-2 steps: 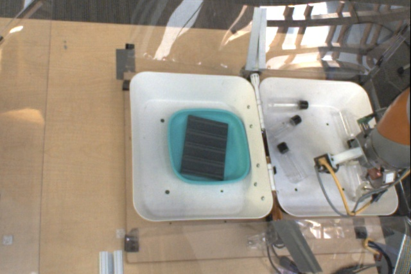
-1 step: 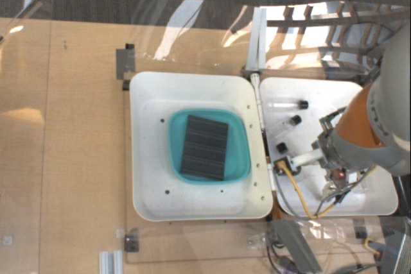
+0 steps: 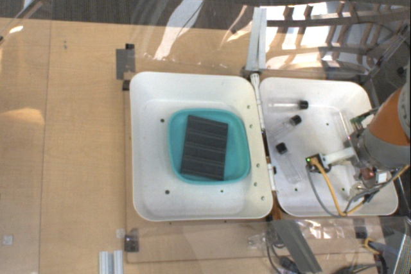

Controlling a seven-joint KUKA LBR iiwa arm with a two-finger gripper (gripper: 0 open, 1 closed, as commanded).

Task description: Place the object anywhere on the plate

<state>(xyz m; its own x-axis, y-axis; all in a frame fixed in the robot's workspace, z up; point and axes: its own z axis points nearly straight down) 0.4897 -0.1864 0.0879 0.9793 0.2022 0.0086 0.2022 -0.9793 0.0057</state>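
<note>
The dark grey ribbed rectangular block (image 3: 205,147) is seen lying on the teal rounded plate (image 3: 239,151), so placement is judged apparently done; whether the gripper (image 3: 366,171) is open or closed cannot be told.

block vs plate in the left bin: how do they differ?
Colour: the block is dark grey, the plate teal.
Shape: the block is a ribbed rectangle, the plate a rounded square dish.
Size: the block is smaller and lies wholly inside the plate's rim, slightly skewed to it.
Shared: both sit in the left bin, block on plate.
</note>
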